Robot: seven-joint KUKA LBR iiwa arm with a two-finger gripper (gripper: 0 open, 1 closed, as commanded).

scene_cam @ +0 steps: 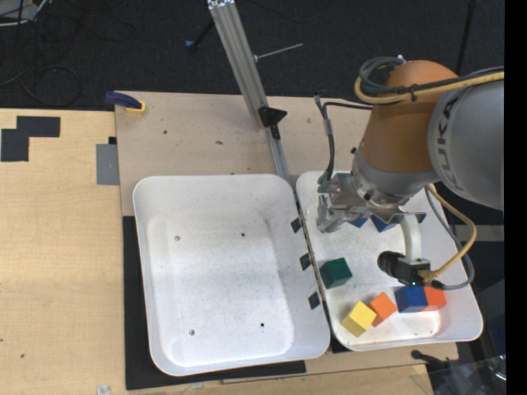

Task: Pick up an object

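A grey robot arm (461,138) with an orange band reaches in from the right over a bench bearing two shallow white bins. The left bin (165,336) offers wide open room. The right bin (461,323) is crowded along its near edge. The gripper (332,212) hangs over the right bin's far left corner, beside the wall shared with the left bin; whether its jaws are open or closed cannot be told. A dark green block (335,271) lies nearer than the gripper, apart from it. Along the near edge sit a blue block (411,299), an orange block (383,306) and a yellow block (360,317).
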